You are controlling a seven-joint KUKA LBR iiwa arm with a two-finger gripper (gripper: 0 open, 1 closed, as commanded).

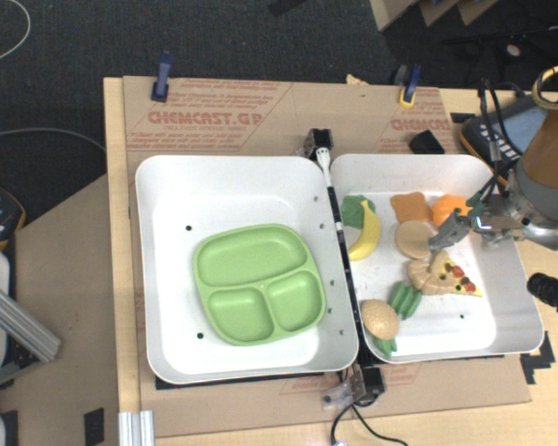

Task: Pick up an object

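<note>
While the gripper [451, 230] hung at centre right over the toy food, jaw state impossible to tell, the round beige piece [413, 239] and pizza slice [449, 276] lay touching, so a grab risked fumbling both.

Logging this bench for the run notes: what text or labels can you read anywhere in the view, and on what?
"CHEMCAST G P": red print on the brown board behind the left bin, last letters uncertain.
Smaller red lines above and below it: too blurred to read.
Partial red print on the board behind the right bin, near the yellow clamp: same style, not legible.
Nothing readable on the green tray, the toy food or the gripper.
</note>
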